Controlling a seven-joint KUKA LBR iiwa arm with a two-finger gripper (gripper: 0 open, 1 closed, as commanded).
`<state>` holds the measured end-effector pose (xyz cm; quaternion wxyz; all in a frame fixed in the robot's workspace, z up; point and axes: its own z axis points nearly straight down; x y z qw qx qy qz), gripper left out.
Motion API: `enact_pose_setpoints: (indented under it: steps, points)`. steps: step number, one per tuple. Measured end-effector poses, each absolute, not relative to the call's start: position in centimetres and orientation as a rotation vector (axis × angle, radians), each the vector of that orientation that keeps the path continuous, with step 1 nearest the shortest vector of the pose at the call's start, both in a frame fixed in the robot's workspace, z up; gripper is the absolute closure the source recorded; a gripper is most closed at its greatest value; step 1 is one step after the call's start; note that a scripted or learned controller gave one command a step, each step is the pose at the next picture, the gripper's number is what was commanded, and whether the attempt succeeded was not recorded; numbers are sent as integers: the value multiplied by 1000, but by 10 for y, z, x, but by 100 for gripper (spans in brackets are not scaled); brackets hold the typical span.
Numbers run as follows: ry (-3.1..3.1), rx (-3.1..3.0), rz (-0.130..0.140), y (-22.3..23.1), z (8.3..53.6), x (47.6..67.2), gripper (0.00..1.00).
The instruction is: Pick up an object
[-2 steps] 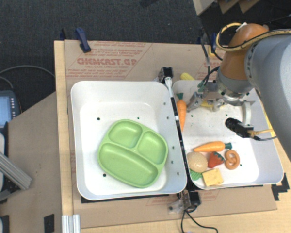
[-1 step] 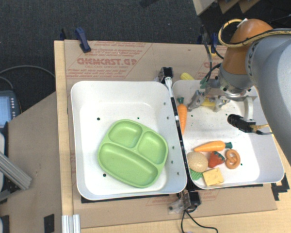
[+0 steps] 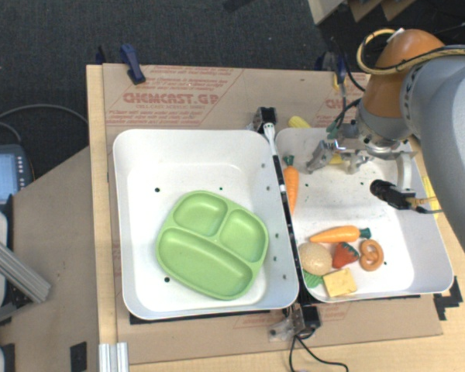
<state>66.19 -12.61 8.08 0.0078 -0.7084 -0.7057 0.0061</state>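
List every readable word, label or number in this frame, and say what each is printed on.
"CHEMCAST. G P": large red print on the brown protective sheet under the bins, behind the left bin.
Smaller red lines above and below it: too blurred to read.
Red print on the sheet near the arm: partly hidden, unreadable.
Blue screen at the left edge: nothing legible.

We see the left bin (image 3: 132,208) mostly blocked by the green divided plate (image 3: 211,243); open floor remains along its back and left side. In the right bin (image 3: 426,277) the front is crowded: two carrots (image 3: 339,233), a pretzel (image 3: 370,254), a cheese wedge (image 3: 340,284). Its middle is open. The arm (image 3: 418,76) and claw (image 3: 337,155) cover the back.
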Motion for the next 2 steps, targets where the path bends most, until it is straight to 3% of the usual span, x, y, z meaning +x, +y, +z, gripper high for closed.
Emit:
enact_pose_setpoints:
  steps: [2]
  points:
    - [-2208, -2214, 19, -126, 82, 662, 0]
